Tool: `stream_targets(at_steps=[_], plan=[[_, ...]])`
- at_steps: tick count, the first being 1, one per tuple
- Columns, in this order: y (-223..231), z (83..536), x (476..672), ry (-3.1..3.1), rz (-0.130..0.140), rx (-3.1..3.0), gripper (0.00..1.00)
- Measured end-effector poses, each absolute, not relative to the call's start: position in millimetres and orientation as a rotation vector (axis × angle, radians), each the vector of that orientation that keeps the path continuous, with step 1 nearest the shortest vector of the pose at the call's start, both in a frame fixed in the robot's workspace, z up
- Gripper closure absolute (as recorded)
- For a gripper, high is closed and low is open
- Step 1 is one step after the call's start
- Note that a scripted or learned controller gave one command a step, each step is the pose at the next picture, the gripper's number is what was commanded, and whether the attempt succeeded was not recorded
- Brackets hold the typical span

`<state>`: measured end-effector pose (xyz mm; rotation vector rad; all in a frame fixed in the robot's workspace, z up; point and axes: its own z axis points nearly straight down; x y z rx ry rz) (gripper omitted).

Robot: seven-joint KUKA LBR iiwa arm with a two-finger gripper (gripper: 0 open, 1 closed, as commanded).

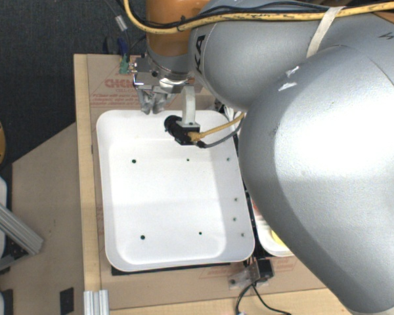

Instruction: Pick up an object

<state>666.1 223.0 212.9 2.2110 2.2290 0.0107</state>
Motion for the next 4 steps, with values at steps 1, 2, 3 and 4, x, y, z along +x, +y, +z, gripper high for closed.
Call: stream_targets(at_steps=[1, 2, 3, 4], plan=[[218.4, 222.1, 666.8, 2.224, 0.006, 2.214, 1.0], [219.5, 232.6, 667.0, 2.225, 0.01, 2.211, 1.0], [220.7, 243.3, 667.2, 2.226, 0.013, 2.207, 1.0], [224.7, 269.0, 666.8, 2.222, 0.007, 2.218, 1.0]])
